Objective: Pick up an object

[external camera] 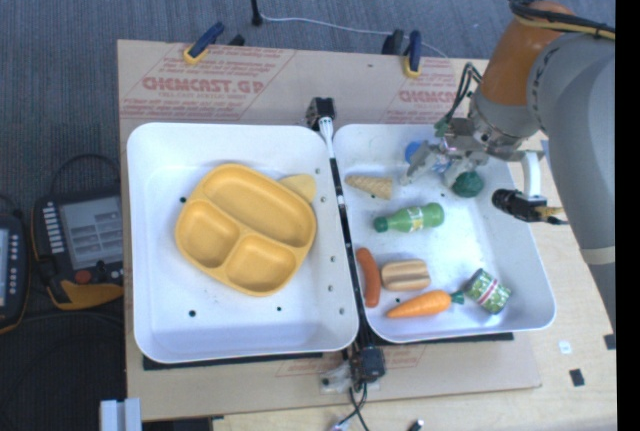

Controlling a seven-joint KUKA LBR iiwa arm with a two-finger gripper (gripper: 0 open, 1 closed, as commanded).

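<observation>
My gripper (448,159) hangs low over the far end of the right bin (535,294), fingers spread open and nothing visibly held between them. A small blue object (414,154) lies just at its left finger, and a dark green round object (467,184) sits just in front of it on the right. Nearer the middle of the bin lie a beige cone (370,185) and a green bottle (410,218). Toward the front are a red sausage (368,276), a bun (405,274), a carrot (425,303) and a green can (488,291).
The left bin (150,309) holds a yellow divided plate (245,229) with a pale yellow piece (298,185) at its far right edge. The rims between the bins (343,249) run down the middle. The grey arm (575,119) covers the right bin's far right corner.
</observation>
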